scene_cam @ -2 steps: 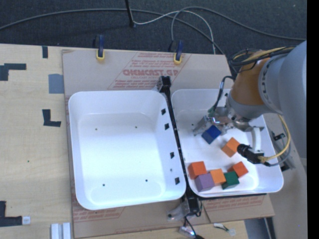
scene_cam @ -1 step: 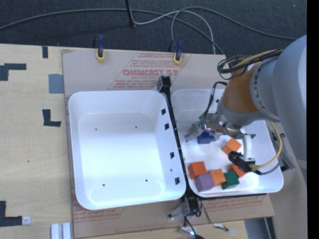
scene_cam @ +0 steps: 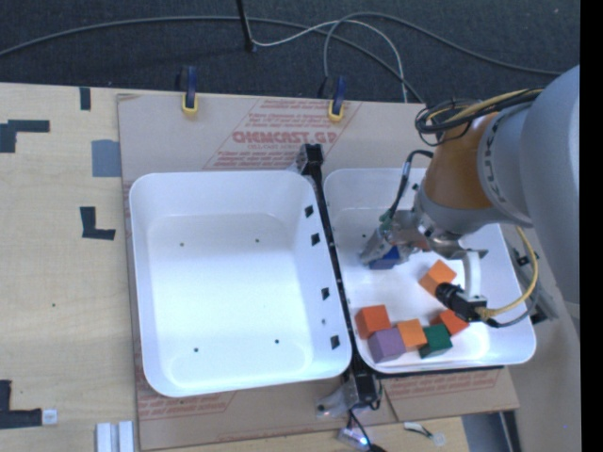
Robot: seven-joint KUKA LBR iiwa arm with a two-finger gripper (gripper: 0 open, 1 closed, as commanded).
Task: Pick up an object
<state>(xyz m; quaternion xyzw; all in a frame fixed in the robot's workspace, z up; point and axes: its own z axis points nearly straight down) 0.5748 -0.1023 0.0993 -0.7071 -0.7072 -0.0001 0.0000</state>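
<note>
The arm (scene_cam: 509,172) reaches in from the right of the frame, and its gripper (scene_cam: 384,249) sits low in the right bin (scene_cam: 358,191), over a blue block (scene_cam: 383,261) near the bin's middle — I cannot tell whether it has hold of it. Lower in that bin lie the other blocks: orange ones (scene_cam: 372,319), a purple one (scene_cam: 385,345) and a green one (scene_cam: 437,339) — clustered toward the bottom edge. The left bin (scene_cam: 226,281) fills the centre-left.
</note>
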